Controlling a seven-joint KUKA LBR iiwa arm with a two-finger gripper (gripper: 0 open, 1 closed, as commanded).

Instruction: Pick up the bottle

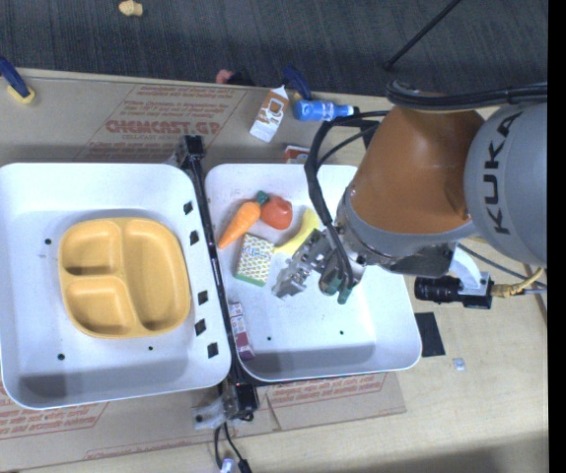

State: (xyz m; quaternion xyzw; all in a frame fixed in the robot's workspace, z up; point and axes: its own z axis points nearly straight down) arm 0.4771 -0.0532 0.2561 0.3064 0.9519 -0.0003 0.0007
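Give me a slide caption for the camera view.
KUKA arm's gripper hovers in right bin beside toy carrot; yellow tray in left bin.

**Overhead view of two bins with the arm over the right one**

The gripper (315, 272) hangs low in the right bin (382, 338). At its 10 o'clock lie a patterned carton (254, 259), a carrot (240, 223), a tomato (277, 212) and a yellow piece (298, 236). The left bin (17, 264) bears a yellow divided plate (123, 274). A blue-capped bottle (318, 110) lies on the cardboard at 12 o'clock.
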